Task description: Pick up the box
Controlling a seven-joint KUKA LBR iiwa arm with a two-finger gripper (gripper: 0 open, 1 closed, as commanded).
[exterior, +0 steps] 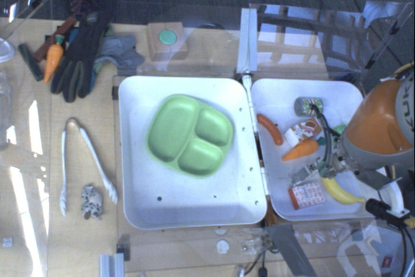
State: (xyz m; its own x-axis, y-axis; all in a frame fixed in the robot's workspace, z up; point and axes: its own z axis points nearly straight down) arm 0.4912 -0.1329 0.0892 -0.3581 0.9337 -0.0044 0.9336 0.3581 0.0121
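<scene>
**Box flat in the right bin, hand just above it**

Box, red and white, is seen lying flat near the front edge of the right bin. A yellow banana is laid just beside it on the right, and the hand is placed just above the box, at the end of the grey arm with its orange band. Whether the hand is apart or together cannot be told, and nothing is seen held in it.

Beyond the hand, an orange carrot is laid at a slant, with a small white-and-red packet touching its upper side. A red sausage is found to the left of these, and a grey-green can lies on its side toward the back of the bin.

The left bin is occupied by a green divided plate. On the surface to the left, white tongs, a small spotted toy and dark gloves are laid out.
</scene>
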